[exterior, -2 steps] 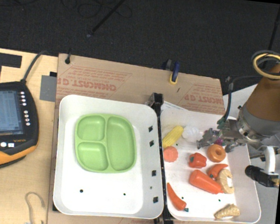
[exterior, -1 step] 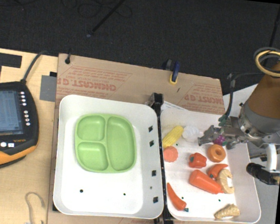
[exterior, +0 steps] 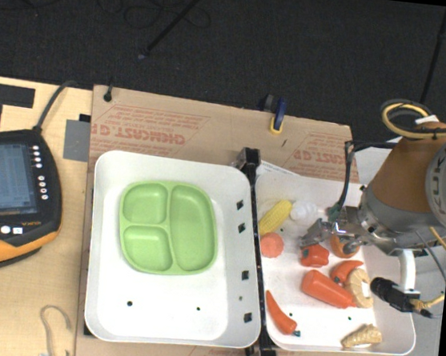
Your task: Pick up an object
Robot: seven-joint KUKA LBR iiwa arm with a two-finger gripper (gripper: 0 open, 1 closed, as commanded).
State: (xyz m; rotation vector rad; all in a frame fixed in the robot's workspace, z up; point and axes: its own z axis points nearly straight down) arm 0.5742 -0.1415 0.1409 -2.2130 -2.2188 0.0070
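My gripper (exterior: 327, 233) hangs low over the upper middle of the right bin (exterior: 396, 341), below the arm's orange band (exterior: 406, 167). Right under and beside it lie a small red piece (exterior: 315, 256) and an orange-brown item (exterior: 345, 245); whether either is being touched is unclear. A yellow corn cob (exterior: 275, 214) and a pale white object (exterior: 303, 211) lie to its left. A pink-red ball (exterior: 271, 245) sits by the bin's left wall. An orange carrot (exterior: 325, 289), a red chili (exterior: 280, 313) and a beige bread piece (exterior: 362, 336) lie nearer the front.
The left bin (exterior: 111, 296) holds a green divided plate (exterior: 168, 227). A teach pendant (exterior: 3, 194) rests on the bench at far left. A black clip bar (exterior: 250, 249) joins the two bins. Cables loop off the arm at right (exterior: 404, 115).
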